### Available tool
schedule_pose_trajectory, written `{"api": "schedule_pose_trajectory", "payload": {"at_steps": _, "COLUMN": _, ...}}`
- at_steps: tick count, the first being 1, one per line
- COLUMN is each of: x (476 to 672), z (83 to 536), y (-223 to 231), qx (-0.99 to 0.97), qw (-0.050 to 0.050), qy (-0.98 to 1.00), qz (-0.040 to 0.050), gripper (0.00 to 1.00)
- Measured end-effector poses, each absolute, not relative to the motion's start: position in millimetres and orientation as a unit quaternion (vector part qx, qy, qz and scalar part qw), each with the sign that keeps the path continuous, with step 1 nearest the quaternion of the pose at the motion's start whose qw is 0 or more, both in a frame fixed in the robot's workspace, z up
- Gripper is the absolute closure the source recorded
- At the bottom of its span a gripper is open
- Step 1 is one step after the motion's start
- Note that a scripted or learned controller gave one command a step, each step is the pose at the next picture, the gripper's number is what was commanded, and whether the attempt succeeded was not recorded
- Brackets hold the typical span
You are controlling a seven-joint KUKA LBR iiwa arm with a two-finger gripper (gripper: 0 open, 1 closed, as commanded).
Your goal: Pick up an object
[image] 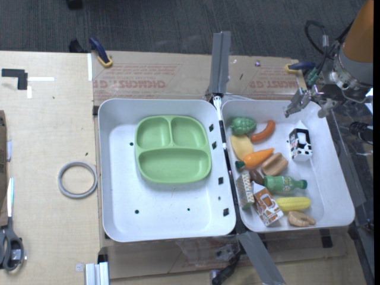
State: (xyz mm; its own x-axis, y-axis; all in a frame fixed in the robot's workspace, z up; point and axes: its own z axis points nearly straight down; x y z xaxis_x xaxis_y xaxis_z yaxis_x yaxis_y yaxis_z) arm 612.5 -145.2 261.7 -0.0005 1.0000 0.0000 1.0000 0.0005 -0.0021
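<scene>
Hovering pincer [309, 101] over right bin's [338, 177] far edge | fingers spread, nothing between them | milk carton [300, 144] just below-left, upright | descent looks next

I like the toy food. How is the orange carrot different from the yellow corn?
The carrot is orange and tapers to a point; the corn is yellow and blunt at its ends. The carrot lies mid-bin beside a yellow piece; the corn lies near the bin's front edge, beside a small carton. Both are long toy foods lying flat in the right bin.
</scene>
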Motion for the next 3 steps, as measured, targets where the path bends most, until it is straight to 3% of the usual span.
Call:
{"api": "schedule_pose_trajectory", "payload": {"at_steps": 1, "x": 632.3, "z": 260.5, "y": -101.3, "qx": -0.747, "qw": 0.000, "qy": -0.665, "qz": 0.0014, "gripper": 0.00}}
{"api": "schedule_pose_trajectory", "payload": {"at_steps": 2, "x": 619.0, "z": 93.0, "y": -95.3, "qx": -0.736, "qw": 0.000, "qy": -0.677, "qz": -0.0002, "gripper": 0.00}}
{"api": "schedule_pose_trajectory", "payload": {"at_steps": 3, "x": 609.4, "z": 191.6, "y": -66.2, "qx": -0.709, "qw": 0.000, "qy": -0.705, "qz": 0.0004, "gripper": 0.00}}
